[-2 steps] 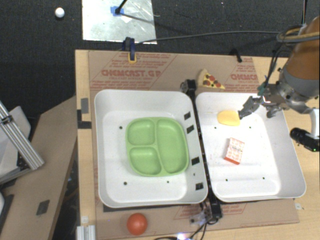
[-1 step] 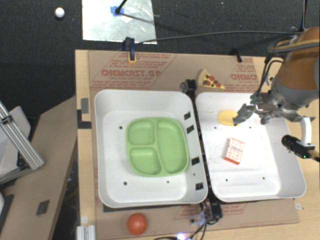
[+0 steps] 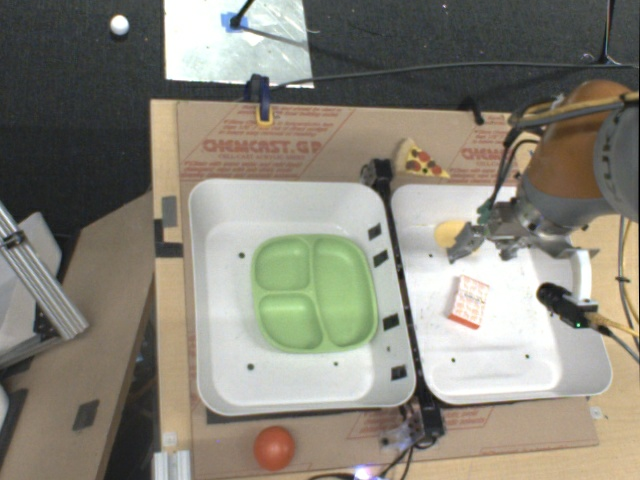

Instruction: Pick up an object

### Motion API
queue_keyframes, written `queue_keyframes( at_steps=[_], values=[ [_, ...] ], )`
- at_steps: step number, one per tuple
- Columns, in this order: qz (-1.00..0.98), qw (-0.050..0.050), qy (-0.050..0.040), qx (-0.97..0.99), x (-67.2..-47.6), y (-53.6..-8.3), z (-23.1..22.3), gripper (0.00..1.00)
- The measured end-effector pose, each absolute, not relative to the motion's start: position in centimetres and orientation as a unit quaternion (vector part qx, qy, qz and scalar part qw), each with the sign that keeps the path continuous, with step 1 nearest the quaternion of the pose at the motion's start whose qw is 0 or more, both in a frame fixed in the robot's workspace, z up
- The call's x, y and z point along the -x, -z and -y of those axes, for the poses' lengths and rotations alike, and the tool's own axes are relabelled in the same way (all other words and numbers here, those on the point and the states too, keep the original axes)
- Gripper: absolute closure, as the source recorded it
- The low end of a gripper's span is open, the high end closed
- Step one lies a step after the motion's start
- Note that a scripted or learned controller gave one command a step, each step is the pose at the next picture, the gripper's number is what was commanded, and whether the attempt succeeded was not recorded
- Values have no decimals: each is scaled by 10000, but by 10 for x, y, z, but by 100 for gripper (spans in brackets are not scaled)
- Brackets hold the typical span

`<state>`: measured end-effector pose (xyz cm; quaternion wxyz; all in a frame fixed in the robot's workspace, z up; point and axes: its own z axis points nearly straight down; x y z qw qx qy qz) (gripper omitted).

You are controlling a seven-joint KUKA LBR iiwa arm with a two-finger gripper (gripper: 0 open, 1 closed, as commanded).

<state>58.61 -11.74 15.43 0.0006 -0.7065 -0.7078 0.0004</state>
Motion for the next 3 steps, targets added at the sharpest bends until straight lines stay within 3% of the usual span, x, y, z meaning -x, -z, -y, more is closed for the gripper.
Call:
queue_keyframes(
  at_steps=[1, 2, 3],
  values=[
    [7074, 9, -4, 7068, -588, -112, 113, 0],
    [7073, -13, 10, 7069, -589, -125, 114, 100],
    [7084, -26, 18, 7058, -597, -171, 117, 100]
  ],
)
